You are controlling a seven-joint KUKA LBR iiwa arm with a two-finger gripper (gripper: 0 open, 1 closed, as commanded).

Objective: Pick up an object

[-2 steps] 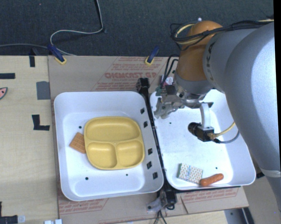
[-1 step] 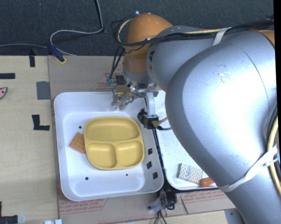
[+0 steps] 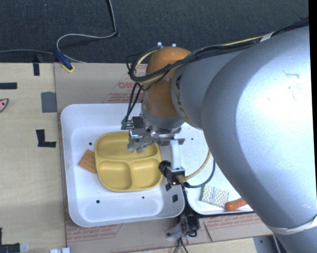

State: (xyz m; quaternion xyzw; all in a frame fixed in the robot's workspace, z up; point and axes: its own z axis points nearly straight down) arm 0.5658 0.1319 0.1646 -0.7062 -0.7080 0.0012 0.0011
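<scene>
A yellow divided plate (image 3: 123, 164) lies in the left white bin (image 3: 80, 205). A tan cracker-like square (image 3: 87, 161) pokes out from under the plate's left edge. My gripper (image 3: 139, 142) hangs over the plate's upper right compartment, under the orange wrist band (image 3: 159, 92). In the right bin lie a patterned white packet (image 3: 214, 196) and an orange carrot-like piece (image 3: 236, 203), partly hidden by my arm.
My big grey arm (image 3: 258, 124) covers most of the right bin (image 3: 204, 208). Cables run along the dark floor at the top. Cardboard lies under the bins, with black markers on the wooden bench to the left.
</scene>
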